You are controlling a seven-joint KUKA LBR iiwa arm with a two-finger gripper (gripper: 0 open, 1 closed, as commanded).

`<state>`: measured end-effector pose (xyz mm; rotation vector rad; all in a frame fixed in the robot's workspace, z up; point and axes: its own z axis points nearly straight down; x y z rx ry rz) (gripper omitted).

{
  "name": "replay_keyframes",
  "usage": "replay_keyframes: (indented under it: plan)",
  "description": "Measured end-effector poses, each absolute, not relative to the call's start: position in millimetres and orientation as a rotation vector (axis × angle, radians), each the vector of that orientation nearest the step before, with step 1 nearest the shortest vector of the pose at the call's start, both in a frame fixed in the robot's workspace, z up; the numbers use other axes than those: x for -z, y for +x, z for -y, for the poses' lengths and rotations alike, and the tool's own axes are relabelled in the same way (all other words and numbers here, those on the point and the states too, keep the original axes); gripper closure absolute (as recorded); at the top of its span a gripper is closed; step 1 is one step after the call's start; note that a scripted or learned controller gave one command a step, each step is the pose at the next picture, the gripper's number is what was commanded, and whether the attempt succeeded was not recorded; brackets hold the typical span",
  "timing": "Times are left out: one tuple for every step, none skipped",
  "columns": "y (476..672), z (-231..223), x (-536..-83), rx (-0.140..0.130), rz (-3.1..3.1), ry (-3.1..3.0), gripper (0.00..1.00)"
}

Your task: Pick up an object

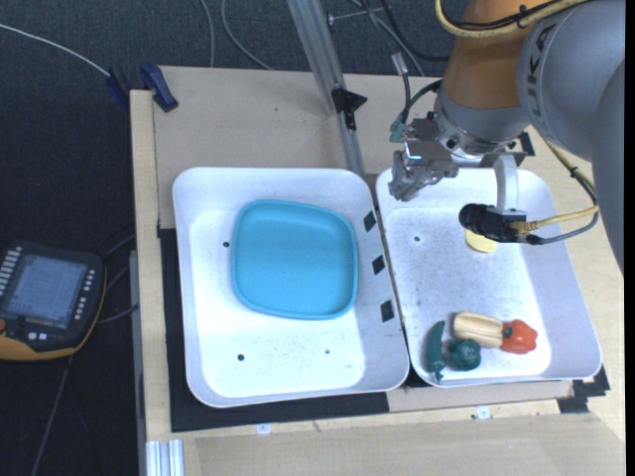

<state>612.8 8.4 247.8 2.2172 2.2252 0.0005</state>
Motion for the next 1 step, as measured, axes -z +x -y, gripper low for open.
replay_keyframes:
  plan:
    - [643.0,-57.1,-236.1,-0.001,-2.226,2.217,1.0]
